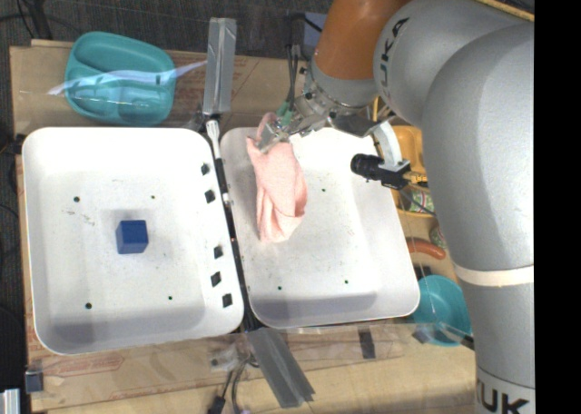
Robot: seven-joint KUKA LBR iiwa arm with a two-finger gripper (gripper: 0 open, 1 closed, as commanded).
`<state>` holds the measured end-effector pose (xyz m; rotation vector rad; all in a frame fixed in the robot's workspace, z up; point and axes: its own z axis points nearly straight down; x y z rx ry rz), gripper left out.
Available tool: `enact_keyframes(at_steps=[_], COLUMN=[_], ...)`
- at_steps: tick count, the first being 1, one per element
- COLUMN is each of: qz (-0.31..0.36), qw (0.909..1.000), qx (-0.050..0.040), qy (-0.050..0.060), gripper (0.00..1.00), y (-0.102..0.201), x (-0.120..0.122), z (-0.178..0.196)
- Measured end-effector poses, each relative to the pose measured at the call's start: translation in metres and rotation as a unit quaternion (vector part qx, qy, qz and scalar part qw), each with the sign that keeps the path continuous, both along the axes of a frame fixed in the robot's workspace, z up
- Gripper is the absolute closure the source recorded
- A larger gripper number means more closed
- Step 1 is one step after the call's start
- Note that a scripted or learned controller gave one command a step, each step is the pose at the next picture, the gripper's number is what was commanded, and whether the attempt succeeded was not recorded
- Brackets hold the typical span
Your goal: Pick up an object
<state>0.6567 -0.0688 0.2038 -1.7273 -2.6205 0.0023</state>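
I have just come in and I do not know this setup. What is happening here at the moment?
The grey robot arm reaches in over the right bin. Its pincer is at the top end of a pink cloth, which hangs down from it over the bin's floor, so it seems to be lifting the cloth. A blue cube lies alone in the left bin.

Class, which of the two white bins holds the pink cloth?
The right bin, under the arm; the pink cloth hangs there from the end effector. The left bin holds a blue cube.
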Motion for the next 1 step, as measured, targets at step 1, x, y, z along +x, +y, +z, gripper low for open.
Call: enact_keyframes(at_steps=[1], qz=[0.039], qw=[0.9993], qx=[-0.0007], qy=[-0.002], gripper=[1.0], y=[-0.0023], x=[0.0003], z=[0.0128])
